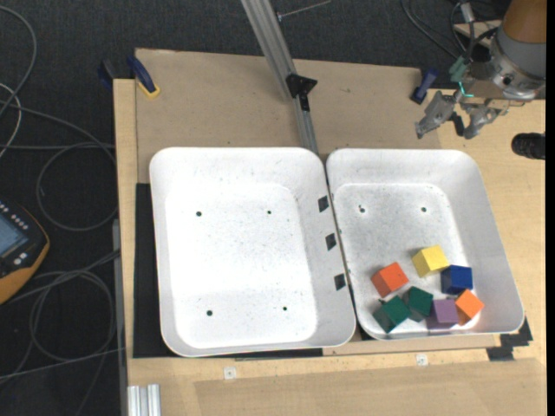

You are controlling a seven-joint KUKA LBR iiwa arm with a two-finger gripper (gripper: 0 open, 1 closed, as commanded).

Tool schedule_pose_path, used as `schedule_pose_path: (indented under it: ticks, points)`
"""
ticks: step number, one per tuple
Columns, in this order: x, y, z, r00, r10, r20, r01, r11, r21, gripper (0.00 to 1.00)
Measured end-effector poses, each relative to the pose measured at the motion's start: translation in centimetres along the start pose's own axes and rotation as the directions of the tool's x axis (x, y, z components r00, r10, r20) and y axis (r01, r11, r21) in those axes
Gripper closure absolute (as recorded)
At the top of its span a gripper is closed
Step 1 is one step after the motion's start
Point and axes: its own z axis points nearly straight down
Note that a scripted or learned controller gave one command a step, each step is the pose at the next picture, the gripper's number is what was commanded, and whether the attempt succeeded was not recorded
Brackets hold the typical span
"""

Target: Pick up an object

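Blocks sit bunched in the lower right corner of the right bin. Up in the top right, the gripper hangs with fingers spread, holding nothing.

A wooden bench is seen from above, set on dark carpet strewn with black cables. A grey metal pole is slanted across its far edge, and a yellow-cased device is glimpsed at left.
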Motion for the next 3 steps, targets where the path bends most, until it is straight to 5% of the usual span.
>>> schedule_pose_path:
  ticks: [1, 3]
  points:
    - [0.0, 0.0, 0.0, 1.000, 0.001, 0.001, -0.001, 1.000, 0.000, 0.00]
    - [-1.3, -1.0, 11.5, 1.000, 0.003, 0.000, -0.003, 1.000, 0.006, 0.00]
